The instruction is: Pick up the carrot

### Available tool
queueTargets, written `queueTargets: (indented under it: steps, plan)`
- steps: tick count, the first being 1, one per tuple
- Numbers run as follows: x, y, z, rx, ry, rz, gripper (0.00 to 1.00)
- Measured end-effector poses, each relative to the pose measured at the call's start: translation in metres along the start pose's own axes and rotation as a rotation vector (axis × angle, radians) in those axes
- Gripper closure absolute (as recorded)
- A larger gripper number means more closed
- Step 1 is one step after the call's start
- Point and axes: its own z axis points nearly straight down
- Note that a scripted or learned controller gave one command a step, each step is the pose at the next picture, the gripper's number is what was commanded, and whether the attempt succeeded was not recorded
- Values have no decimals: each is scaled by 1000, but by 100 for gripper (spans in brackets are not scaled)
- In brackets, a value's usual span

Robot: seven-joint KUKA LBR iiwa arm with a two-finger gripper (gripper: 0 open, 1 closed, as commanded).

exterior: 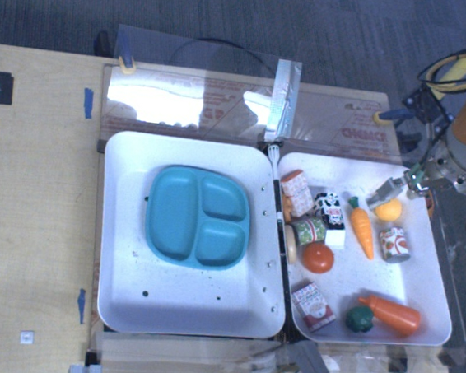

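A: What's lying in the left bin (114,293)?
B: A blue tray (197,217) is sitting in its middle.
A: And the right bin (435,269)?
B: A carton (296,192), a can (309,230) and a tomato (318,258) are crowding its left side. The carrot (362,231) is lying just right of them, green end up, beside a lemon (388,210).
A: The gripper (387,190)?
B: It's hovering above the lemon, just up and right of the carrot; whether it's open, I cannot tell.
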Motion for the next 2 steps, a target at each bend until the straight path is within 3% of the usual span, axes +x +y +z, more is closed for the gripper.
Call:
queueTargets:
  steps: [1, 2]
  plan:
    - [23, -6, 53, -15, -9, -35, 0]
    - [24, 1, 60, -40, -24, -33, 0]
